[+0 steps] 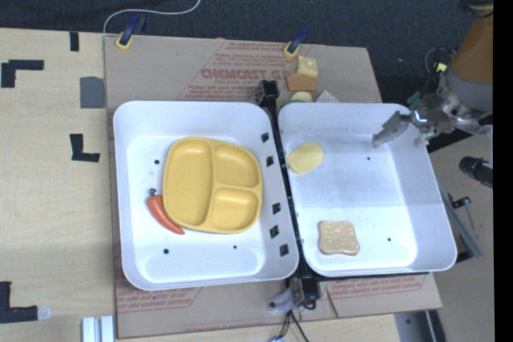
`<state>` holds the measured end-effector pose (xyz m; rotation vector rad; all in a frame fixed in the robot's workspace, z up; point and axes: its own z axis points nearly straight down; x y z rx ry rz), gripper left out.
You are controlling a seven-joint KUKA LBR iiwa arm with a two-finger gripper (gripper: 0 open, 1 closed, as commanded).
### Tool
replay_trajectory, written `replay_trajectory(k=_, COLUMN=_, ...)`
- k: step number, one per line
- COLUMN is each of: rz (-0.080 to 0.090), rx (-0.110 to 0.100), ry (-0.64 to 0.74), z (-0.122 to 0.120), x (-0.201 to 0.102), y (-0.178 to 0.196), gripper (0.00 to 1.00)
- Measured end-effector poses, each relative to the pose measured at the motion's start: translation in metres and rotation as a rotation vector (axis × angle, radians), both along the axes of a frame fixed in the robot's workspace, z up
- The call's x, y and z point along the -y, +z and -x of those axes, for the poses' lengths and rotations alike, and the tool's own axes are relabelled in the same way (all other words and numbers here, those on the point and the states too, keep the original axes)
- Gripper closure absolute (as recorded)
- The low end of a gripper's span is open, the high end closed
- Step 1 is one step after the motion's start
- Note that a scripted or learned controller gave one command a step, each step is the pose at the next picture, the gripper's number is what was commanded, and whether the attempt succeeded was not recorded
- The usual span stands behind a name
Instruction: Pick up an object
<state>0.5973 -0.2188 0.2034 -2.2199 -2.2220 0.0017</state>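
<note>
Toast slice (pixel 338 238) near right bin's (pixel 425 196) front edge looks light, stiff, flat: pinch across edges; gripper (pixel 390 130) jaws' state unclear.

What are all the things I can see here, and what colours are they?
divided plate: 1, yellow, left bin
carrot: 1, orange, left bin, touching the plate's left edge
round piece: 1, pale yellow, right bin, by the divider
toast slice: 1, tan, right bin, near the front
small blocks: a few, yellow, brown and pale, on the cardboard behind the bins
bins: 2, white, side by side
clamps: 2, blue and yellow, back edge of the cardboard
gripper: 1, grey, over the right bin's back right corner
</note>
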Motion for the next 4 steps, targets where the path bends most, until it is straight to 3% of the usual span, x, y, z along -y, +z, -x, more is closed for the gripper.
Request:
replay_trajectory(k=1, rz=-0.003, rx=-0.005, ry=0.004, z=0.011, x=-0.084, y=-0.067, gripper=0.0)
replay_trajectory(k=2, rz=0.001, rx=0.003, ry=0.003, z=-0.028, x=-0.114, y=-0.121, gripper=0.0)
replay_trajectory(k=4, rz=0.0, rx=0.001, ry=0.001, z=-0.054, x=-0.124, y=-0.119, gripper=0.0)
